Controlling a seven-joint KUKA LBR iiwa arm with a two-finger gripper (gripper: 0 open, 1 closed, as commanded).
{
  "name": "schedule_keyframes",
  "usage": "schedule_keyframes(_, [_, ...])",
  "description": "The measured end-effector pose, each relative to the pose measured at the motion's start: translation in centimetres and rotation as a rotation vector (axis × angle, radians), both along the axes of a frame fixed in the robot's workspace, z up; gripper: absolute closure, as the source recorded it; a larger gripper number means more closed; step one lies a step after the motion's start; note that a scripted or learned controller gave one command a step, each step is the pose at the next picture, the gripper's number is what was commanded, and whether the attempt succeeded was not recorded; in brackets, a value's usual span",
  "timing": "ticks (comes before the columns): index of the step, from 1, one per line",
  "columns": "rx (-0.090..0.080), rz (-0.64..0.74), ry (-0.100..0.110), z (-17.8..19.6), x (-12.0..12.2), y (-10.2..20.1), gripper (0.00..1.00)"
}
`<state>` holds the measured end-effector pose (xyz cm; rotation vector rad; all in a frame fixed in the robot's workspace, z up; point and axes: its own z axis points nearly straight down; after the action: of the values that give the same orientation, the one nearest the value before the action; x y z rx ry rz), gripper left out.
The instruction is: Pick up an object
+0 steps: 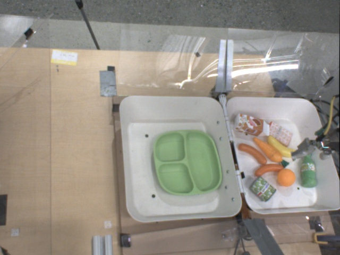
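Observation:
The right bin (313,110) holds several toy foods. A red and white carton (249,125) and a white packet (281,132) lie at the back. In front of them are an orange carrot (267,149), a yellow banana (279,146) and two sausages (252,153) (268,169). An orange (286,178), a green bottle (308,173) and a small green box (262,188) sit near the front. My gripper (305,148) reaches in low from the right edge, just above the green bottle's cap and right of the banana. Nothing shows held in it.
The left bin (133,116) holds a green divided plate (187,162). A grey metal post (225,68) stands behind the gap between the bins. Bare wooden bench (58,153) spreads to the left, and cables hang at the far right.

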<state>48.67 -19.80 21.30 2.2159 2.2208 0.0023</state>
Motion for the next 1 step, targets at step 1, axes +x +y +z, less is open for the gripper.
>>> schedule_keyframes(1, [-0.001, 0.125, 0.0, -12.21, 2.7, 0.07, 0.0])
